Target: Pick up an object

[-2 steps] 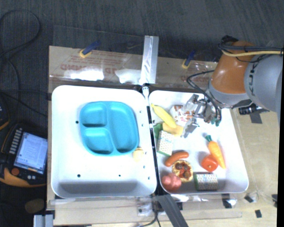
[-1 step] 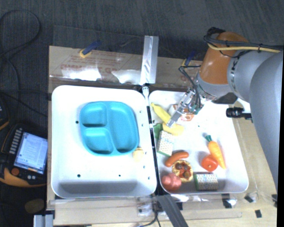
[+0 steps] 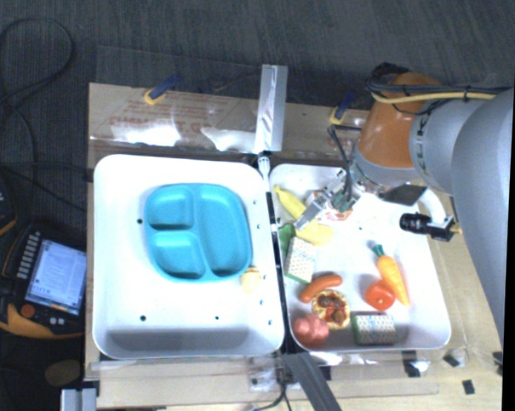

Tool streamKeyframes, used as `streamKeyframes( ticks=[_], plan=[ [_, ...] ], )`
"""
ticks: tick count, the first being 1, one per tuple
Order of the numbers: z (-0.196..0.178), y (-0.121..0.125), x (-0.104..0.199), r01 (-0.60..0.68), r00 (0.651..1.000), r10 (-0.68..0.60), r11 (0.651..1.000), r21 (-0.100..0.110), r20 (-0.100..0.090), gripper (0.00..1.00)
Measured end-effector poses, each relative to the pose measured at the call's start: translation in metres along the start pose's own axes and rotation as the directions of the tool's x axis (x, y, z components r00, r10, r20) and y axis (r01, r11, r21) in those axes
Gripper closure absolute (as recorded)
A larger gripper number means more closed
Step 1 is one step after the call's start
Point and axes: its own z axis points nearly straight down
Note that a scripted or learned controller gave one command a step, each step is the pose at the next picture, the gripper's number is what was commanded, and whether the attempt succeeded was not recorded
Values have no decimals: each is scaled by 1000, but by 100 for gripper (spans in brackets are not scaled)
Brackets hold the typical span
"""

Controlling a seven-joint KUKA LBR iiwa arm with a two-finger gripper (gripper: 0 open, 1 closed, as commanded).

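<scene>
The gripper [image 3: 313, 210] hangs low in the right bin [image 3: 424, 293], over the banana [image 3: 288, 201] and a yellow piece [image 3: 314, 234]; the jaws' state cannot be told.

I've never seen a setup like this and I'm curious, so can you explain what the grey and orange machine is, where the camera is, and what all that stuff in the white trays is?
The grey and orange machine is a robot arm reaching in from the right. Its hand hangs low over the right bin, near the yellow pieces. The one camera sits above the bench, looking down at a slant. The left bin holds a blue divided plate. The right bin holds toy food: a banana, a carrot, a tomato, a hot dog, a small pizza and more. I can't tell whether the hand grips anything.
</scene>
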Motion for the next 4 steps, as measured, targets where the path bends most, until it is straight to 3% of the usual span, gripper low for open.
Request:
streamKeyframes(
  ticks=[1, 2, 3, 4],
  plan=[
    [1, 0, -6, -259, 966, 259, 966, 3, -6, 0],
    [0, -9, -6, -192, 981, 192, 981, 3, 0, 0],
    [-71, 18, 8, -155, 987, 157, 987, 49, -42, 0],
    [-7, -41, 21, -510, 859, 512, 858, 65, -22, 0]
  ],
)
